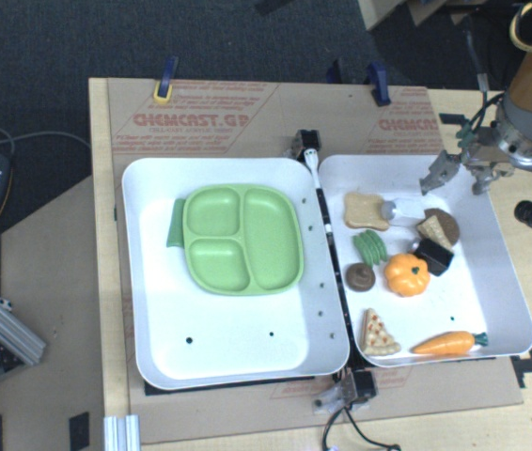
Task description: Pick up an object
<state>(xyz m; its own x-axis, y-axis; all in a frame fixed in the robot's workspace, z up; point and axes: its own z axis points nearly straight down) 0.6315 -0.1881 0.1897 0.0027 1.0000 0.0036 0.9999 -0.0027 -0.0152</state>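
Right now the toy foods lie in the right bin: a bread slice, a green pickle, an orange pumpkin, a pizza wedge and a carrot near the front wall. Above the bin's far right corner the gripper hovers with its fingers spread apart, clasping nothing. A green divided plate sits in the left bin on the counter.
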